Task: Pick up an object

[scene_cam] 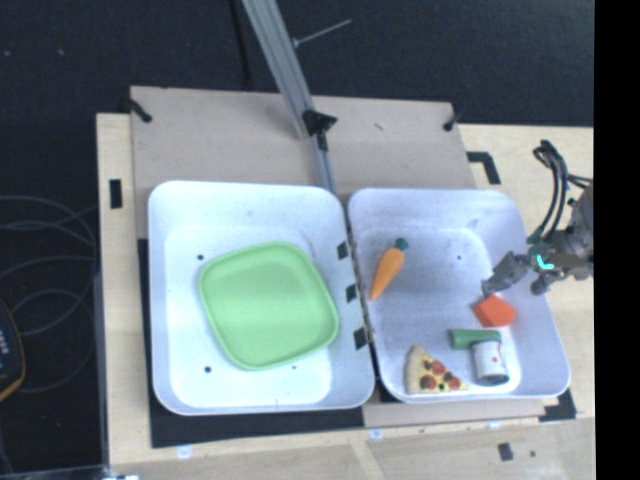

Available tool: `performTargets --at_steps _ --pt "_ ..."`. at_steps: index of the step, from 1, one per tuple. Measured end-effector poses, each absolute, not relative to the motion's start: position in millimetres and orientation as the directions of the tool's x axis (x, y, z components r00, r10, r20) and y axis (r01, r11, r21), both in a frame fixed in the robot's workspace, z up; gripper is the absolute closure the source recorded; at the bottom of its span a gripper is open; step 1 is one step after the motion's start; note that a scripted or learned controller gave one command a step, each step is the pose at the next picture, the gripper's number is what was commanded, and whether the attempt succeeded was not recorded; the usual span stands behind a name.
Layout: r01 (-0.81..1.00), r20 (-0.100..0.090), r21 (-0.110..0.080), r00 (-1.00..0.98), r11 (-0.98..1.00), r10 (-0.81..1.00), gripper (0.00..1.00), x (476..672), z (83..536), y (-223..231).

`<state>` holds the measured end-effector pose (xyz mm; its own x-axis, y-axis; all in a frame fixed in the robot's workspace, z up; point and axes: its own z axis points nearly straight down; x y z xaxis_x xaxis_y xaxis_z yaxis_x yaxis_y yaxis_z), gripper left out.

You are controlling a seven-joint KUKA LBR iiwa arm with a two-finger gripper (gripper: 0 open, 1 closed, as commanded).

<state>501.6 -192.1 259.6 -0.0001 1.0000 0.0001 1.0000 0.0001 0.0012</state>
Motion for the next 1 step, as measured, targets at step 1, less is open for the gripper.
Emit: performTargets --at_steps 1 --pt "1.000 0.000 0.001 0.000 0.000 1.000 0.00 501.5 259.6 -192.1"
